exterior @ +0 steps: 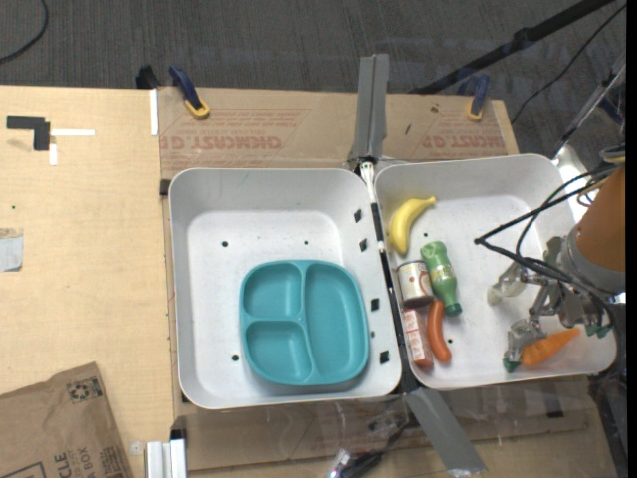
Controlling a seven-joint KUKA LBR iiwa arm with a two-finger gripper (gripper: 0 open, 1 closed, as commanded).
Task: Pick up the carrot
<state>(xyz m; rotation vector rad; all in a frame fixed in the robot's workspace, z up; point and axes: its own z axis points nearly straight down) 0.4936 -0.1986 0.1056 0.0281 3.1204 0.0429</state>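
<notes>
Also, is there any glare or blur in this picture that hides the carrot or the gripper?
Camera view: strong glare at the right bin's upper right corner; the carrot stays sharp and clear; the gripper looks a little soft, with cables crossing above it.

carrot [550,348] | orange (green top) | lying tilted | right bin's front-right corner

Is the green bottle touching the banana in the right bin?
Apart. The camera view shows bare white bin floor between the green bottle and the banana.
</notes>
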